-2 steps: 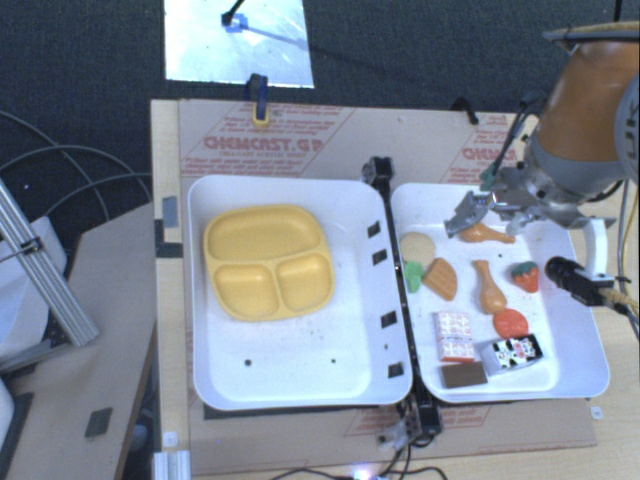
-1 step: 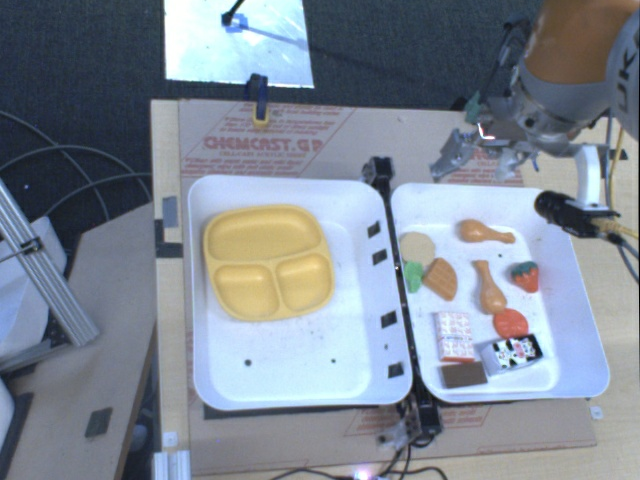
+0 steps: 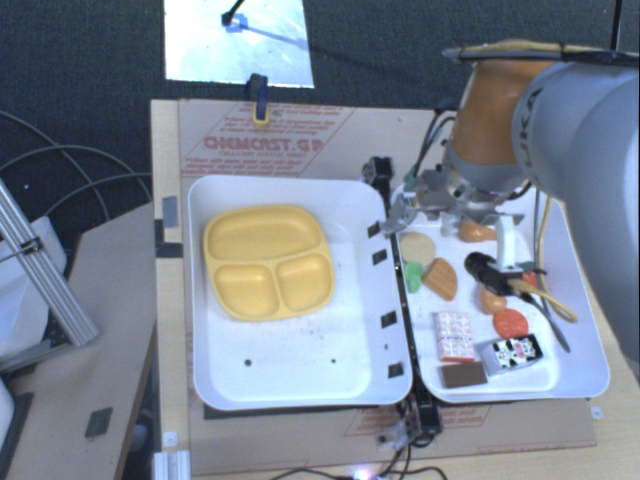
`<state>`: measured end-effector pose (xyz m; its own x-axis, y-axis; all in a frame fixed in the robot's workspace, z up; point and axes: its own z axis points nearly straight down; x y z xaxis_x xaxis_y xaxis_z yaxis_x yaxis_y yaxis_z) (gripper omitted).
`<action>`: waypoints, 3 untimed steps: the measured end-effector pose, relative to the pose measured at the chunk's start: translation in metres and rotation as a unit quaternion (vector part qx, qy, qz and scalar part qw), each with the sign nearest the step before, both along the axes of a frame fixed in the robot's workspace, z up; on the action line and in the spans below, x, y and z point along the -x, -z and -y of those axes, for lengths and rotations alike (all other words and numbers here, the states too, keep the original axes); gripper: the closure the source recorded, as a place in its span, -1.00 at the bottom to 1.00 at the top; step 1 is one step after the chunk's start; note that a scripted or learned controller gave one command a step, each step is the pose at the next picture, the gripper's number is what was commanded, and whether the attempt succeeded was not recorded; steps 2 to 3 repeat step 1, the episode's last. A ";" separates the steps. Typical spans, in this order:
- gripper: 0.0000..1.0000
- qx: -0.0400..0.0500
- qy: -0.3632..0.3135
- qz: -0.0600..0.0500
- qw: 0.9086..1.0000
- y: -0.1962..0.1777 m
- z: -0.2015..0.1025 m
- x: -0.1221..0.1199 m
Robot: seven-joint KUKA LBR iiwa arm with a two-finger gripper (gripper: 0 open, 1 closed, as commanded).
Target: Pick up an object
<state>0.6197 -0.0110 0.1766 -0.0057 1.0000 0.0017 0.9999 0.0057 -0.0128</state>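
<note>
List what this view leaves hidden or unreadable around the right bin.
- Hand: the arm's wrist covers it, so its grip is unclear.
- Right bin: its far end lies under the arm.
- Black-and-white card: print too small to read.
- Red-dotted box: markings blurred.

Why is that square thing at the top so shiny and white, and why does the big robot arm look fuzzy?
In the camera view, the shiny sheet beyond the bench bounces the room light back, so it glares almost white. The arm sits close to the camera, so it looks soft and blurry. The yellow tray in the left bin is evenly lit and sharper, with faint shadows.
</note>
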 end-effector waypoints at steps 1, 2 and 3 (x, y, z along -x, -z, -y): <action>-1.00 0.000 -0.001 0.009 1.000 -0.009 -0.054 -0.050; -1.00 0.000 -0.001 0.009 1.000 -0.009 -0.054 -0.050; -1.00 0.000 -0.001 0.009 1.000 -0.009 -0.054 -0.050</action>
